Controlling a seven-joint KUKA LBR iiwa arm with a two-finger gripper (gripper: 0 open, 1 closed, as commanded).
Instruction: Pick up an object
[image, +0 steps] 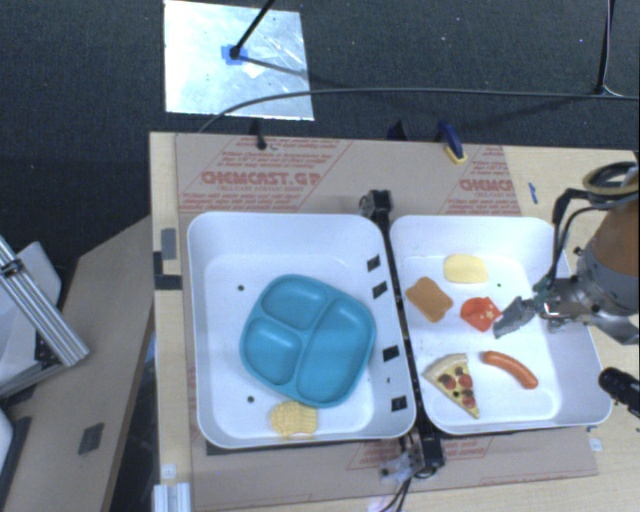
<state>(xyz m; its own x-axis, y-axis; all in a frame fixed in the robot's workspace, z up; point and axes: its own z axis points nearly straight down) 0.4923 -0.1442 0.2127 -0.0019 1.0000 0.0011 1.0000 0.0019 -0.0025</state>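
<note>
White plastic forms the two shallow bins that are set side by side on the tan cardboard-covered table (300, 165). In the left bin (215, 255) a blue plastic divided plate (308, 340) is laid near the middle, and a small yellow corn-like toy (293, 419) is placed just below it, close to the bin's front wall.

In the right bin (575, 405) five toy food pieces are spread out. A pale yellow rounded piece (465, 268) is seen toward the back, with a brown toast-like slab (429, 298) just beside it to the left. A red tomato-like piece (480, 313) is set near the middle. Toward the front, a triangular pizza slice toy (454, 380) is laid, and a red-orange sausage toy (511, 368) is found to its right, apart from it.

The grey arm is brought in from the right edge, and its dark end effector (517, 315) is held low over the right bin, just beside the red tomato-like piece on its right and above the sausage toy. Whether contact is made with the tomato-like piece cannot be told. Nothing is seen between the fingers, and whether they are spread or closed cannot be told from this angle.

A silvery foil sheet (240, 60) is laid on the dark floor behind the table, with a black cable run across it.
</note>
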